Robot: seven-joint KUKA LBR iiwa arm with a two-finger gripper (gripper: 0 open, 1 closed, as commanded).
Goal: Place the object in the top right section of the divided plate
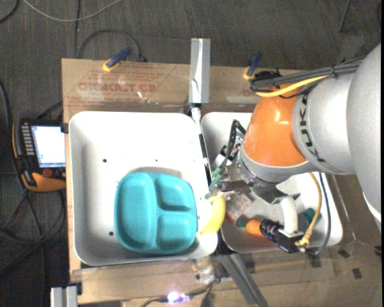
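Grey carpet and cables surround a cardboard-topped bench with two white bins. Camera view: the gripper, under the arm's orange band, hangs over the rim between the bins; whether it is gripping cannot be told. A banana, apparently, lies just below it, touching the teal divided plate in the left bin.

Smooth matt teal plastic divided plate, glossy white bins, possibly cardboard bench.
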